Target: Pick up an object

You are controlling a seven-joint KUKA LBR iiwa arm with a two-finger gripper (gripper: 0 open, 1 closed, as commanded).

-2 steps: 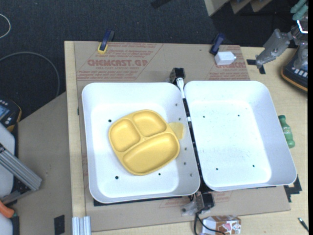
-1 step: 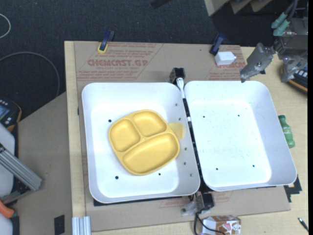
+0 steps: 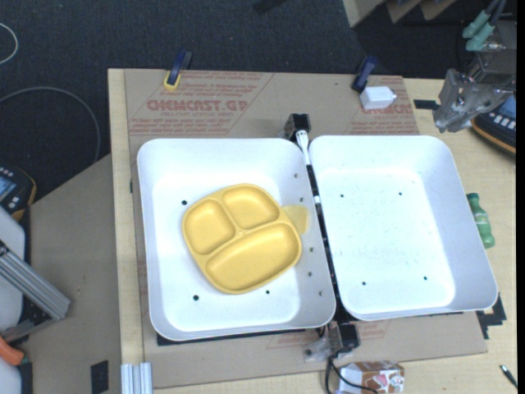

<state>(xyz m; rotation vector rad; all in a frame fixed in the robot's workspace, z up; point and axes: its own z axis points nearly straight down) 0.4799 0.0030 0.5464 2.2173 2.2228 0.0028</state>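
brown board (image 3: pixel 246 97) under both bins has faded red print, reads roughly "chemcast gp", repeated at an angle; a second patch of the same red print near the top right is only partly legible. left bin (image 3: pixel 156 220): shallow white plastic, rounded corners, a few small dark dots on the floor. in it lies a yellow divided plate (image 3: pixel 242 238), smooth matte plastic, rounded outline, three compartments: two small ones at the top, one large one below. plate sits near the bin's middle, rotated a bit; a small pale yellow piece (image 3: pixel 297 217) pokes out at its right edge, touching it, shape unclear. right bin (image 3: pixel 394 220): same white plastic, floor speckled with fine dark specks. black clamp (image 3: pixel 299 126) sits at the seam between the bins at the top. blue and yellow clip (image 3: pixel 175 71) on the board's top left edge; white block (image 3: pixel 377 98) with a dark clip at top right. green object (image 3: pixel 481 220) just outside the right bin's right rim. gripper (image 3: pixel 461 105), grey metal, at the far upper right, off the bins, well apart from the plate; cannot tell the state of its grip.
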